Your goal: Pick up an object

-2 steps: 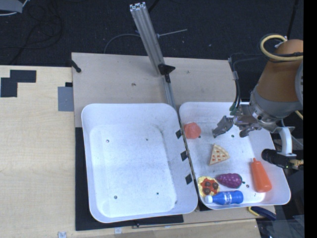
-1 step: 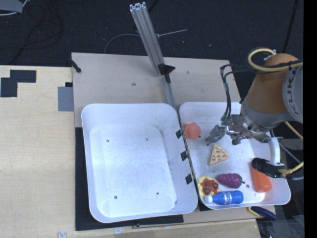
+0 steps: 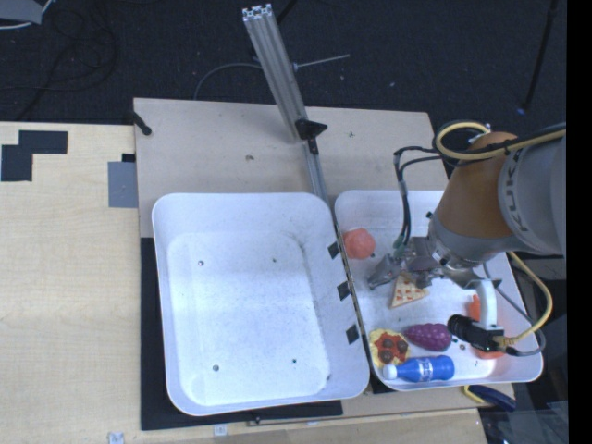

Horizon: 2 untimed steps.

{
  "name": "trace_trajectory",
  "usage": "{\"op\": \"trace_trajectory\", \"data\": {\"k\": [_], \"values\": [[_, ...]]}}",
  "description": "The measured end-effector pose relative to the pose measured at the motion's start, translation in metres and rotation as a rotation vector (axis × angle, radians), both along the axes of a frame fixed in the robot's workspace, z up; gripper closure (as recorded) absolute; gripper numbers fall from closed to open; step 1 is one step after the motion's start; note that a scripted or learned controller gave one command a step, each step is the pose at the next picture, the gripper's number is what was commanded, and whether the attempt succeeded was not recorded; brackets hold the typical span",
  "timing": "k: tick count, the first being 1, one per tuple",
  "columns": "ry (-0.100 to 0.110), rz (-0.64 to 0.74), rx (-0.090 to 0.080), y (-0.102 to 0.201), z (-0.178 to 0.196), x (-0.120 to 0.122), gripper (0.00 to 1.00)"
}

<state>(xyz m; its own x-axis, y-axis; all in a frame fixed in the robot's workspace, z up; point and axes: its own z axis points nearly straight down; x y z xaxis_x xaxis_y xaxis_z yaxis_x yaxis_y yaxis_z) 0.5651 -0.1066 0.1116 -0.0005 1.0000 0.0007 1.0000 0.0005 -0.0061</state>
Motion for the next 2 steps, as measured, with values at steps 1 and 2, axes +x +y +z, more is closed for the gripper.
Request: {"op": "trace_trajectory", "data": {"k": [1,2], "values": [[-0.005,-0.003,-0.001,-0.001,0.013,0.001,1.00],[-0.009,-0.002,-0.001,-0.005,0.057,-0.003,1.00]]}}
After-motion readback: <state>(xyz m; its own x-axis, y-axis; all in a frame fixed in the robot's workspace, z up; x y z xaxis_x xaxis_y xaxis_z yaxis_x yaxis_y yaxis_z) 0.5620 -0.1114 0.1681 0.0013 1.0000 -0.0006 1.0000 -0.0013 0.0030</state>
